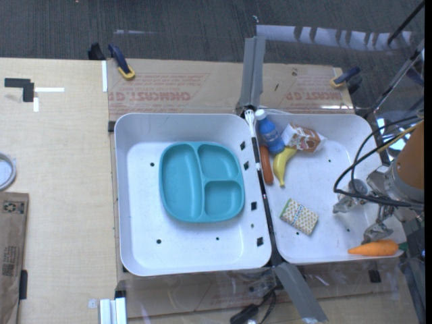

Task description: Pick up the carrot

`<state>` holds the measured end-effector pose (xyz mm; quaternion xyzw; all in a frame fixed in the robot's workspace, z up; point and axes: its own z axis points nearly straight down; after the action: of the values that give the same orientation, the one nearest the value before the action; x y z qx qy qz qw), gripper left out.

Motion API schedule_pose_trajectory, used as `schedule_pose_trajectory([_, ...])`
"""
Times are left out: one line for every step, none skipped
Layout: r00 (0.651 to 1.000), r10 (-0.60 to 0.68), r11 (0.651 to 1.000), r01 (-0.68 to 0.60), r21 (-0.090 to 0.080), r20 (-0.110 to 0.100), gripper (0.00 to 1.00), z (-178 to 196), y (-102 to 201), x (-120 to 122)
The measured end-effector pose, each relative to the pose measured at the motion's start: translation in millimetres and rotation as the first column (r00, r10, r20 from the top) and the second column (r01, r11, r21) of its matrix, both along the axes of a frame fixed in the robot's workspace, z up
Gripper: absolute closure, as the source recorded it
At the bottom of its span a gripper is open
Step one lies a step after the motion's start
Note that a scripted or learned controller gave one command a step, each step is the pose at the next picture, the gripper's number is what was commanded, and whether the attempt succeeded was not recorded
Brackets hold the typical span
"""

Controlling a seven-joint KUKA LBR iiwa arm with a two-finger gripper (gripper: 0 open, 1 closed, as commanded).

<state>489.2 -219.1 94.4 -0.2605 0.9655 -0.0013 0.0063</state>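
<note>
We locate the slim orange tapered carrot at the near right corner of the right-hand shallow white bin, long axis roughly parallel to the bin's near wall, pointed end toward the bin's middle. The claw hangs just above and beyond it, nothing between its fingers; whether these are spread we cannot tell. We judge a short descent toward the near wall, fingers straddling the carrot's width, is what remains.

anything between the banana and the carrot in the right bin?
Camera view: a patterned packet lies roughly between the banana and the carrot.
</note>
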Motion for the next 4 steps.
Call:
schedule_pose_trajectory([1.000, -0.001, 1.000, 0.001, 0.000, -0.006, 0.00, 15, -1, -1])
schedule_pose_trajectory([0.983, 0.183, 0.983, -0.183, -0.001, 0.003, 0.00, 0, 1, 1])
schedule_pose_trajectory([0.967, 0.256, 0.967, -0.256, -0.002, -0.002, 0.00, 0, 10, 0])
schedule_pose_trajectory([0.968, 0.252, 0.968, -0.252, 0.000, 0.000, 1.00, 9, 12, 0])
